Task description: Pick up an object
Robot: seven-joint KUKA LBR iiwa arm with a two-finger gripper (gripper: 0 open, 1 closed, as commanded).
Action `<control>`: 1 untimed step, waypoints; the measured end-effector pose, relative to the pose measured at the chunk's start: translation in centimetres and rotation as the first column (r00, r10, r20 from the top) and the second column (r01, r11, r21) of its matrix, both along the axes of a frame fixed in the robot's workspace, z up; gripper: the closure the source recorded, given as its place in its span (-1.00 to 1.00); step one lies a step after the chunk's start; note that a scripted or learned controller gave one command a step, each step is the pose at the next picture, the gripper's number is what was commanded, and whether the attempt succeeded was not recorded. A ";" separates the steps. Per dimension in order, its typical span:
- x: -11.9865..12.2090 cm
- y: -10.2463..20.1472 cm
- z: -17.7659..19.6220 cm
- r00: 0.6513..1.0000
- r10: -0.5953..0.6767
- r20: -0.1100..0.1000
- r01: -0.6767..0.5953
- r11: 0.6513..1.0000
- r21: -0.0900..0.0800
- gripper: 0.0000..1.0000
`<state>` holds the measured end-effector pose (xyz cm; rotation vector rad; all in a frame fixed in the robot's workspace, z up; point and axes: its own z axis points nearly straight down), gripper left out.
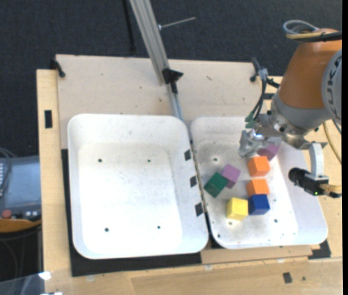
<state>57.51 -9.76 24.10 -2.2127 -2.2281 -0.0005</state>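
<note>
Yellow cube [237, 208] front | tool [251, 142] above orange cube [259, 165]

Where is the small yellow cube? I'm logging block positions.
The small yellow cube lies in the right white bin, near its front, touching the blue cube.

2 bins side by side on surface [112, 85]. Left bin [131, 186] beside right bin [302, 226]; right holds 7 blocks [247, 189] clustered, pincer [251, 141] above them.

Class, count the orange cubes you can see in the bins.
2, both in the right bin: one just below the gripper, one beneath it, above the blue cube. The arm may hide others.
</note>
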 end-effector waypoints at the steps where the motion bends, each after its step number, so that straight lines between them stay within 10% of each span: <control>1: 0.6 5.9 -0.8 1.000 0.001 -0.002 -0.001 1.000 0.001 1.00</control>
